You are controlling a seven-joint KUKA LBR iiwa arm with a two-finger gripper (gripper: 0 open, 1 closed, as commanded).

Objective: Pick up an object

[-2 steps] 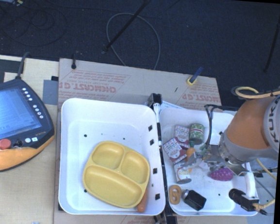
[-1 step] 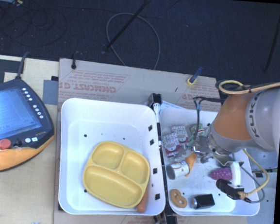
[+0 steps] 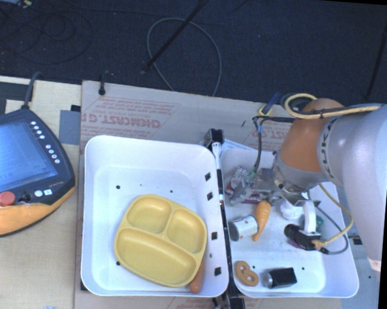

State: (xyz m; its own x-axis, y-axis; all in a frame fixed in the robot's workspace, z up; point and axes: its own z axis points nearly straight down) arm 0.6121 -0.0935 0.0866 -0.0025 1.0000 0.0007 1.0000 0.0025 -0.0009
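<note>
My gripper (image 3: 243, 186) is low over the upper left part of the right bin (image 3: 344, 281), at the end of the grey arm with the orange band. Just below it and to the right lies an orange carrot (image 3: 262, 217), pointing down. A small white cylinder (image 3: 244, 227) lies beside the carrot's lower end. Near the bin's front edge sit a brown doughnut-like piece (image 3: 245, 274) and a black block (image 3: 280, 277). A small white object (image 3: 289, 210) lies to the right of the carrot, under the wrist.
The left bin (image 3: 104, 169) holds a yellow divided plate (image 3: 161, 240) with a small orange piece (image 3: 196, 282) tucked at its lower right edge. A teach pendant (image 3: 17, 169) rests on the bench at far left. The wall between the bins runs just left of my gripper.
</note>
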